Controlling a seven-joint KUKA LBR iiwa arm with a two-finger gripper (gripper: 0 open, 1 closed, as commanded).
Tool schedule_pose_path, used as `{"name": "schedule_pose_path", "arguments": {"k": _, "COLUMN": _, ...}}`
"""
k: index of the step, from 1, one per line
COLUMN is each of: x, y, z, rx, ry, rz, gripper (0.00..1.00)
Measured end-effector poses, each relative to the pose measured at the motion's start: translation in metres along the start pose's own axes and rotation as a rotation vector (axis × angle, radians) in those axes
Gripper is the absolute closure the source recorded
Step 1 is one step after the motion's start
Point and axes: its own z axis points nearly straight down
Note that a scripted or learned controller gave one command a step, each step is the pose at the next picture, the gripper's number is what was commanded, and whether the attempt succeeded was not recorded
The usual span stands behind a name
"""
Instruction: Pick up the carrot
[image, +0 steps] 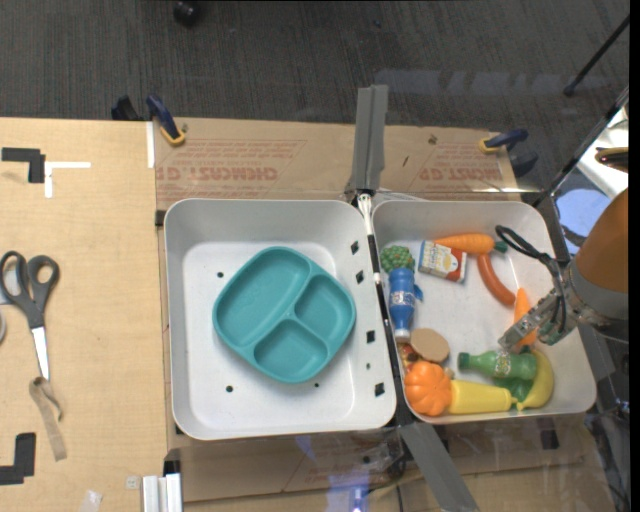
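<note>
Teal three-compartment plastic plate (285, 314) in left white bin (190, 330), out of play. In right white bin (570, 395), orange toy carrot (463, 243) by far wall, untouched. Further right, gripper (528, 331) hovering low over near toys; finger spread unclear.

Pretty clearly a robotics lab: plywood surface (90, 330) with cardboard (260, 160) clamped down by blue clips (165, 118) at 12 o'clock, black tape markers (25, 165) and scissors (30, 300) at 9, dark carpet (300, 50) beyond.
</note>
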Motion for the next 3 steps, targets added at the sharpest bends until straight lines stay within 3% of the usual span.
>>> {"name": "schedule_pose_path", "arguments": {"k": 1, "x": -0.001, "y": 0.001, "z": -0.009, "rx": -0.002, "ry": -0.001, "rz": 0.001, "gripper": 1.00}}
{"name": "schedule_pose_path", "arguments": {"k": 2, "x": 0.028, "y": 0.076, "z": -0.102, "rx": 0.003, "ry": 0.000, "rz": 0.163, "gripper": 1.00}}
{"name": "schedule_pose_path", "arguments": {"k": 3, "x": 0.028, "y": 0.040, "z": 0.010, "rx": 0.002, "ry": 0.002, "rz": -0.231, "gripper": 1.00}}
